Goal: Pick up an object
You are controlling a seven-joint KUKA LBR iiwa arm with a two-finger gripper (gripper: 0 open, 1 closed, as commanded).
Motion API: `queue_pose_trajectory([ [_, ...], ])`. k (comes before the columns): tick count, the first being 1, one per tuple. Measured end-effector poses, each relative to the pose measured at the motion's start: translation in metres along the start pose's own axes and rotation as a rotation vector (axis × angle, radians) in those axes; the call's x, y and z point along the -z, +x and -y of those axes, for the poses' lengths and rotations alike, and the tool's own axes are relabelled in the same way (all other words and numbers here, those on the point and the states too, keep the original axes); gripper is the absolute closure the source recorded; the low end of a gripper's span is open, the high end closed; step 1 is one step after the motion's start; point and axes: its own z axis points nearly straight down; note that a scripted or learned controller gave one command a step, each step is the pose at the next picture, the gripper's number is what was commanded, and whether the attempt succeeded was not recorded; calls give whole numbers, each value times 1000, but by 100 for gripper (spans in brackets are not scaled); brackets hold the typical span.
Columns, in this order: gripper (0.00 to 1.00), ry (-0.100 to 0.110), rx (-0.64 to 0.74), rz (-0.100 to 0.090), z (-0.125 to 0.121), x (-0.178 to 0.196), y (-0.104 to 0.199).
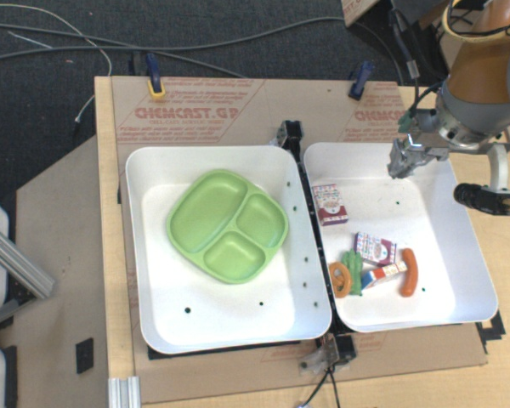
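My gripper (402,165) hangs over the far edge of the right bin (467,253), above its back wall, with nothing seen between its fingers. In that bin a small white and red carton (330,204) lies near the left wall. Closer to the front sits a cluster: a purple and white box (375,247), a red and white tube (382,272), an orange sausage-shaped piece (409,272), and a green and orange toy (347,275). The gripper is well behind all of them.
The left bin (153,296) holds a green three-compartment plate (228,225). Black clamps (290,134) sit at the seam between the bins, at the back and front. Cardboard (195,109) lies under both bins; the arm's grey body (484,100) rises at the right.
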Motion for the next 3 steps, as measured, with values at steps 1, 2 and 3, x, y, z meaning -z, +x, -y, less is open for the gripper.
queue_pose_trajectory([
  [1, 100, 5, 4, -3, 9, 10, 55],
  [2, 100, 7, 4, -3, 20, -1, 109],
  [3, 100, 6, 2, -2, 30, 6, 152],
])
